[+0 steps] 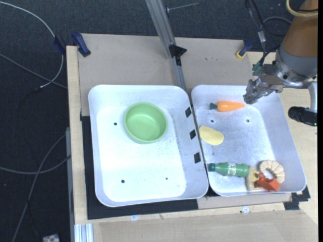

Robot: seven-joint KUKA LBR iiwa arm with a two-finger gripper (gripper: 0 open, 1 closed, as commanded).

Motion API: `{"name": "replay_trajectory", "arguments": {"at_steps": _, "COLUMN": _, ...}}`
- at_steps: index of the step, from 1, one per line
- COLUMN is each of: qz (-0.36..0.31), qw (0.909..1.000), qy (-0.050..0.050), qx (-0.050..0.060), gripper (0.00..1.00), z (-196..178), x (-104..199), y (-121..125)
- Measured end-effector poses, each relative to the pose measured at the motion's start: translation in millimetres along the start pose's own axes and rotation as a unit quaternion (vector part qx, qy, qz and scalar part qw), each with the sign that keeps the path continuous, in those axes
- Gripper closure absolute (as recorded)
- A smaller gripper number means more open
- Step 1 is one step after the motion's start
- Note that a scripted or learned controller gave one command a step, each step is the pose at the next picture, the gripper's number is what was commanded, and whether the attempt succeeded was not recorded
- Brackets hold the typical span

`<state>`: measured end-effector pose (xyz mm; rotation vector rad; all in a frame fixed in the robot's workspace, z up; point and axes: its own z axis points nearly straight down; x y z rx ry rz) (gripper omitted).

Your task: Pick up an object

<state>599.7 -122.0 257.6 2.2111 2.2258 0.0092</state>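
Starting at your left, the worktop (pixel 126 59) carries a blue clamp (pixel 81 43) at its far corner, and below it the left bin (pixel 108 185) holds a green bowl (pixel 146 122) sitting upright toward the far side. Moving across, you see a grey metal post (pixel 161 19) slanting down to the gap between the two bins.

Next comes the right bin (pixel 290 150). Just inside its left wall lies a yellow, lemon-like piece (pixel 211 135). Toward the near edge a green bottle (pixel 229 169) lies on its side, cap end pointing left, and beside it at the near right corner you find a cluster of small toys (pixel 267 175), tan and red, touching one another. At the far end of this bin an orange carrot (pixel 228 106) lies flat, green tip to the left.

Just right of the carrot, the end effector (pixel 252 96) hangs over the bin's far right corner, near the carrot but not around it; you cannot tell from this angle how it is set. Nothing shows in its grasp.
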Motion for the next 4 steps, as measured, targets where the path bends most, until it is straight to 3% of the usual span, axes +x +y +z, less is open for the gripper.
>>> {"name": "replay_trajectory", "arguments": {"at_steps": 4, "qz": 0.000, "qw": 1.0000, "qy": 0.001, "qx": 0.002, "gripper": 1.00, "z": 19, "x": 217, "y": 61}}
